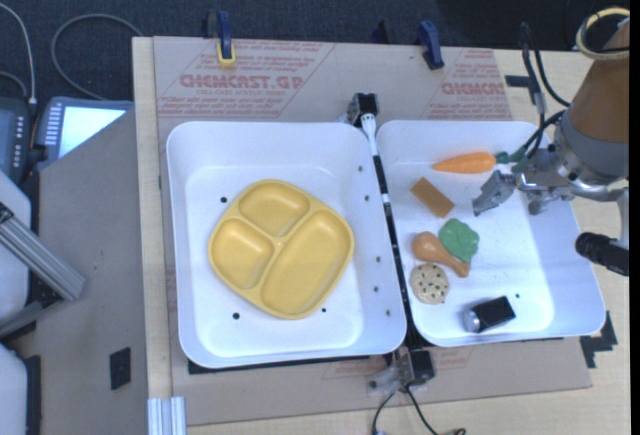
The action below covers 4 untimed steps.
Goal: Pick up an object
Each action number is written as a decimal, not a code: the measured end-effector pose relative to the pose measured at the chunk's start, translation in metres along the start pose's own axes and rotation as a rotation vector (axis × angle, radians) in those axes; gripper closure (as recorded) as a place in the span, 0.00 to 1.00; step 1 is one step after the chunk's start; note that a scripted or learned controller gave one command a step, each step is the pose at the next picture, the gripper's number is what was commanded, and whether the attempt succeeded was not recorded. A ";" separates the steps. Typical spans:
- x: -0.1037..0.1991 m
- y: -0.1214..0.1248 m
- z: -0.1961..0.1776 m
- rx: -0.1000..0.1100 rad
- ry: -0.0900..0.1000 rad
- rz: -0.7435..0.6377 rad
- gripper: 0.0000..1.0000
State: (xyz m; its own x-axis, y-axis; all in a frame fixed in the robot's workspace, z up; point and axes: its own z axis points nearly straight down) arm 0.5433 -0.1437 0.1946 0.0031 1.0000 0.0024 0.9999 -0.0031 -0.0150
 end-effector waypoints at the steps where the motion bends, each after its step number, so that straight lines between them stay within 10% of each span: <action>1: 0.001 0.003 -0.008 -0.015 -0.002 -0.003 0.00; 4: 0.011 0.005 0.111 -0.011 -0.001 -0.003 0.00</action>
State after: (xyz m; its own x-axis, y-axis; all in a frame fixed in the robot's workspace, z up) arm 0.5462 -0.1322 0.0831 -0.0001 1.0000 0.0015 1.0000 0.0001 -0.0043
